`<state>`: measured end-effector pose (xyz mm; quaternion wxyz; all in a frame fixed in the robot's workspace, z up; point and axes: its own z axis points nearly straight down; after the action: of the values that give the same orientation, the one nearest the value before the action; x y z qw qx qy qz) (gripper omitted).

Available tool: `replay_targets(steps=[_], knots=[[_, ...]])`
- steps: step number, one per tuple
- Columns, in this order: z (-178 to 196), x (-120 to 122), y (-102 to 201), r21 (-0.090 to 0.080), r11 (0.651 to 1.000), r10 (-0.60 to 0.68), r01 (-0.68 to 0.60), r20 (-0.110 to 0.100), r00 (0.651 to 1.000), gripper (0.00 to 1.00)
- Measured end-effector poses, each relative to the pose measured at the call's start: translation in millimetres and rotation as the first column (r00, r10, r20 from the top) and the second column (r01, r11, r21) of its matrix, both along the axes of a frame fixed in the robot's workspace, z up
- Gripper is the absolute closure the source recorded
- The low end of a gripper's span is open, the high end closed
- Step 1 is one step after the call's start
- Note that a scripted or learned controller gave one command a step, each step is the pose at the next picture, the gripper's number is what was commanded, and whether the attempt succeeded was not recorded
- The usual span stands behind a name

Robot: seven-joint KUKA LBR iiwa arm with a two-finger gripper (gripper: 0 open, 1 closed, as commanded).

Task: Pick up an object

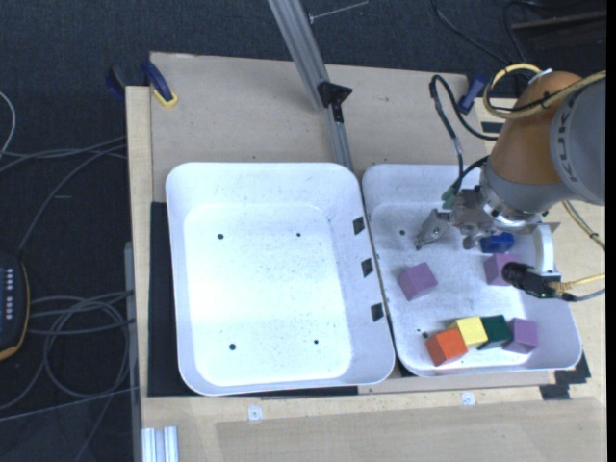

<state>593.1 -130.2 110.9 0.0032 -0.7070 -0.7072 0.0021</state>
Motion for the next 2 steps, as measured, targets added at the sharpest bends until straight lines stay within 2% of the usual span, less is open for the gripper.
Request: replay_targets(steps=[1, 2], knots=[[15.5, 2.6, 0.1, -0.001, 1.0, 0.001, -0.001, 0.01, 1.0, 1.0], [70.2, 10.4, 9.4, -0.002, 1.0, 0.002, -0.002, 0.015, 1.0, 1.0]])
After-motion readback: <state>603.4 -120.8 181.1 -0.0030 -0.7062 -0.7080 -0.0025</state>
